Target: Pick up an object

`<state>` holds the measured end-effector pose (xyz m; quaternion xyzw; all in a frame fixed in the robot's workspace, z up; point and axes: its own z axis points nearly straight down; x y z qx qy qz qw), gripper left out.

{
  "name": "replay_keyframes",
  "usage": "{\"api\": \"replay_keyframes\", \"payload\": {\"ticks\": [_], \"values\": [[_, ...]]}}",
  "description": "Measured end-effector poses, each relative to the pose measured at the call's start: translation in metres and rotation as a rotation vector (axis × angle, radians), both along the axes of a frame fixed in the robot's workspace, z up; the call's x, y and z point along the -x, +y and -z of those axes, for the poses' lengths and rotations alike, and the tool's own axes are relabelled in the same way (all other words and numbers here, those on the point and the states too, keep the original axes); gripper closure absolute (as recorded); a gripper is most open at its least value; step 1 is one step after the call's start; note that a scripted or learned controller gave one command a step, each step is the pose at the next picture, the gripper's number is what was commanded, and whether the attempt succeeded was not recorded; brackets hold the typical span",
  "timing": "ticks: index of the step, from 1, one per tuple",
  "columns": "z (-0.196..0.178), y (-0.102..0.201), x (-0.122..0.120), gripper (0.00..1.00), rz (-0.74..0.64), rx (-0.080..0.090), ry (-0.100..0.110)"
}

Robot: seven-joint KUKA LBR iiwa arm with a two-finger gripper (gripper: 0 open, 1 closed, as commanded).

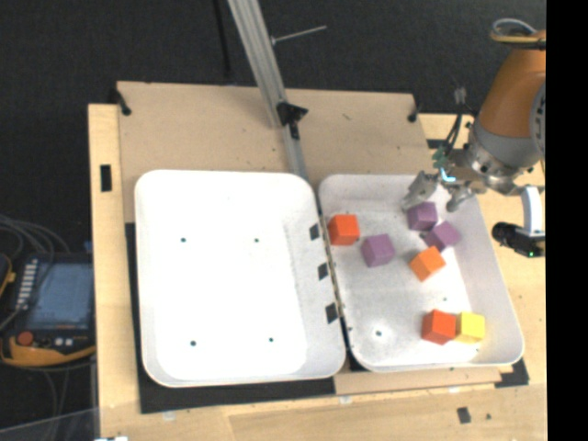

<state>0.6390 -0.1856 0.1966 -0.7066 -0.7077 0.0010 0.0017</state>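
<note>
Nearest you, in the right bin (496,283), a red cube (439,325) touches a yellow cube (471,325); nothing is lifted yet. Farther back, the gripper (439,194) hovers with jaws spread just above a purple cube (423,216), your likely target, so the grasp remains.

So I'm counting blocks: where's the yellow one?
The yellow block lies in the right bin's near right corner, touching a red-orange block on its left.
</note>
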Motion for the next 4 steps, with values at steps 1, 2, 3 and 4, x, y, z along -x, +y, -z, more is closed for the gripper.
{"api": "replay_keyframes", "payload": {"ticks": [1,2,3,4], "values": [[-0.004,-0.001,-0.001,0.00,-0.003,0.004,-0.004],[0.055,0.007,0.001,0.00,-0.006,0.002,0.000],[0.073,0.003,-0.002,0.00,-0.001,0.007,-0.012],[0.063,0.001,-0.003,1.00,-0.002,0.010,-0.015]]}}
